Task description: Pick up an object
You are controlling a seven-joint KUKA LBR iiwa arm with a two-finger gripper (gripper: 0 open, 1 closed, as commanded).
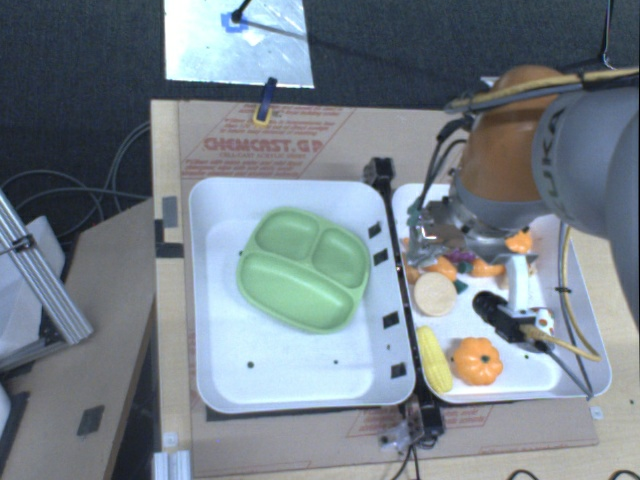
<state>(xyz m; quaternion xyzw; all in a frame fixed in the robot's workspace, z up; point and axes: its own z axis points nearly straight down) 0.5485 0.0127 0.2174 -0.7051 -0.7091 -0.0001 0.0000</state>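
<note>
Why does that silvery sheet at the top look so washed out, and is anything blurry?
In the camera view, the shiny silver sheet reflects overhead light as whitish glare; the large grey and orange robot arm looks soft, close to the lens; the green divided plastic plate is evenly lit and sharp.

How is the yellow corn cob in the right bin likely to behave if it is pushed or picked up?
The corn cob looks long and rounded, so a sideways push would probably roll it. It lies close against the bin wall, which may hinder a grasp. Its glossy, toy-like surface suggests that it is light and somewhat slippery.

Toys in right bin: pumpkin (477,360), corn (433,357), round slice (435,294).
</note>
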